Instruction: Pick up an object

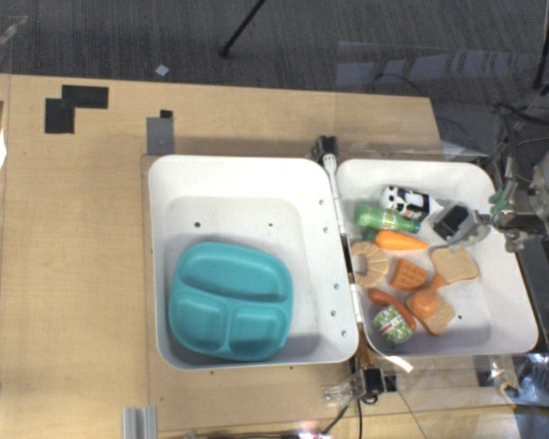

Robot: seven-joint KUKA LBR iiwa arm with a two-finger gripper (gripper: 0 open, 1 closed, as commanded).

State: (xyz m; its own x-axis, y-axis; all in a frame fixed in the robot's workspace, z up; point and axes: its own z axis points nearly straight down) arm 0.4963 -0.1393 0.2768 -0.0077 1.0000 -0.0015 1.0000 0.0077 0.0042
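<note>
One smooth, rounded teal tray [229, 300] in the left bin [229, 183].

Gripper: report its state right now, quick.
Gripper: cannot be told, open or closed. It is at the right side of the right bin, and nothing is visibly held.
</note>
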